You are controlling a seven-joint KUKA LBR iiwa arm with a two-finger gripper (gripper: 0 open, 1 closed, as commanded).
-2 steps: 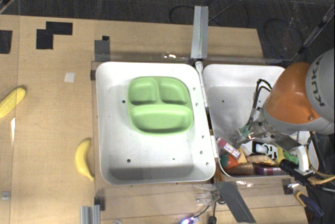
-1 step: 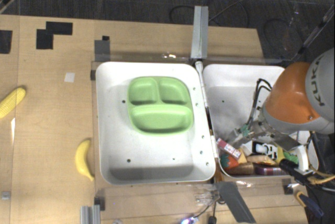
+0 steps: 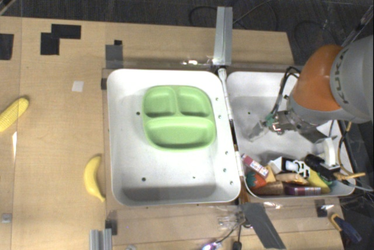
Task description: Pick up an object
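Grey gripper (image 3: 264,127), finger state impossible to tell, hangs at twelve o'clock of the toy pile (image 3: 289,176) in the right bin (image 3: 248,88), risking a miss.

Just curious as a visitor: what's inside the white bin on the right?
The right bin holds a jumble of small objects piled along its near edge. The grey arm reaches over it, covering part of the floor on the right, so anything beneath is hidden.
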